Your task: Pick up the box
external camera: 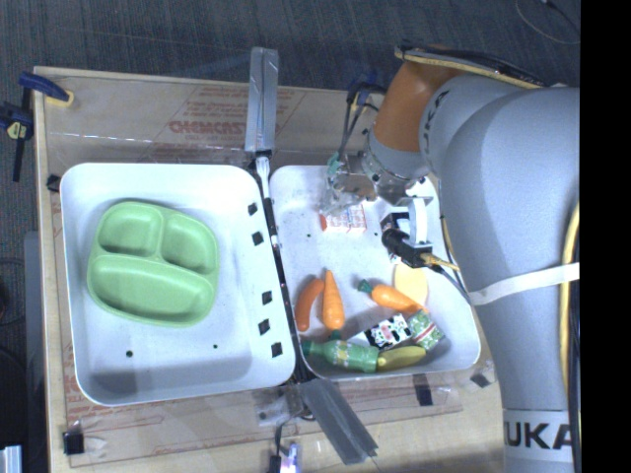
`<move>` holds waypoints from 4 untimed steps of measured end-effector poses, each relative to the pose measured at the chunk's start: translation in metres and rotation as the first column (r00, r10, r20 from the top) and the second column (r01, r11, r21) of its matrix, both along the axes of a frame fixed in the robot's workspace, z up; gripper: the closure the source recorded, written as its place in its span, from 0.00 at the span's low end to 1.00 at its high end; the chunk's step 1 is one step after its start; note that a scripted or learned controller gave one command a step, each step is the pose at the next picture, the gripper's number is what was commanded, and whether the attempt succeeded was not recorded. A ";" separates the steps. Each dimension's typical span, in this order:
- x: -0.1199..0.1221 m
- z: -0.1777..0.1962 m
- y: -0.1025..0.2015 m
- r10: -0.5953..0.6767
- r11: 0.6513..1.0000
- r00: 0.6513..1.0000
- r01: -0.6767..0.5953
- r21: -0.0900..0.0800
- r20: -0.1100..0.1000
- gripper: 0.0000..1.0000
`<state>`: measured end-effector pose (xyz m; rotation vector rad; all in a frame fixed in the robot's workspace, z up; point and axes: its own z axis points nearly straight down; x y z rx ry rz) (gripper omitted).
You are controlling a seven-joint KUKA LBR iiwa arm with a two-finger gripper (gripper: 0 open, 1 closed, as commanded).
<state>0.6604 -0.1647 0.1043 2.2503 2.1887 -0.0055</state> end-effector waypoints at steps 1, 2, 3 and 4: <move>0.000 0.000 0.000 0.000 1.000 1.000 0.000 0.000 0.000 0.00; -0.001 -0.007 0.004 -0.055 0.999 0.998 0.055 -0.001 0.006 0.00; 0.000 0.000 0.004 -0.049 0.999 0.999 0.049 -0.001 0.001 1.00; 0.000 0.000 0.004 -0.049 0.999 0.999 0.049 -0.001 0.001 0.00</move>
